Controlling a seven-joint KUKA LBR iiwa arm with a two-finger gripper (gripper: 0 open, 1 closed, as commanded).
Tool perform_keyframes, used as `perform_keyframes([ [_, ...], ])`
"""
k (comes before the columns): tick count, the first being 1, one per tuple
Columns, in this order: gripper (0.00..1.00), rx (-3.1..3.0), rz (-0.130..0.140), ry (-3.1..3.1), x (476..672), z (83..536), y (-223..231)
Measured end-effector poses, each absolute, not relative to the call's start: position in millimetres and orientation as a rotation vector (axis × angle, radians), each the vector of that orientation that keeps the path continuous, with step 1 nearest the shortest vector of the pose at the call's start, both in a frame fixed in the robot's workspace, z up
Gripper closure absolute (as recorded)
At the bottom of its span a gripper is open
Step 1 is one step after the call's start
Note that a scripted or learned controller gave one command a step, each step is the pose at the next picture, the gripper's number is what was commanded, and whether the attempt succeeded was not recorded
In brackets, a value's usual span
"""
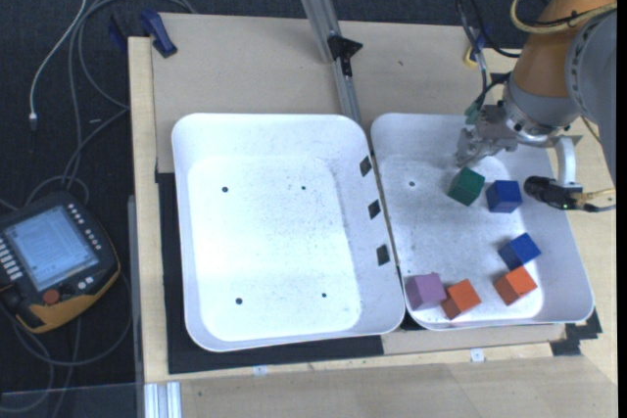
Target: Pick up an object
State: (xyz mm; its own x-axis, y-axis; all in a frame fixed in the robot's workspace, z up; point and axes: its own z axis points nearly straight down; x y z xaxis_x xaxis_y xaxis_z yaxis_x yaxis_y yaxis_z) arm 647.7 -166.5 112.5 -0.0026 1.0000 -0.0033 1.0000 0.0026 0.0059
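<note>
While the arm [563,64] reaches in from frame right, its gripper [477,150] hangs over the upper part of the right bin [411,137], just above the green cube [467,186]; jaw state cannot be told from this angle. Dark blue cube [505,196] sits just beside the green one. Lower right of frame: second blue cube [519,250], two orange cubes [515,285] [460,298], purple cube [425,290] along bin's lower rim. Left bin [196,137] adj., touching.
</note>
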Motion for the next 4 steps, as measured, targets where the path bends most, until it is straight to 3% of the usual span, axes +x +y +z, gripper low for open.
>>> perform_keyframes([
  [1,0.0,2.215,0.0,2.221,647.3,111.7,-166.4],
  [2,0.0,2.223,-0.003,2.228,613.4,99.1,-132.8],
  [3,0.0,2.222,0.0,2.223,614.8,99.9,-134.4],
  [4,0.0,2.209,0.014,2.224,633.1,235.8,-58.4],
])
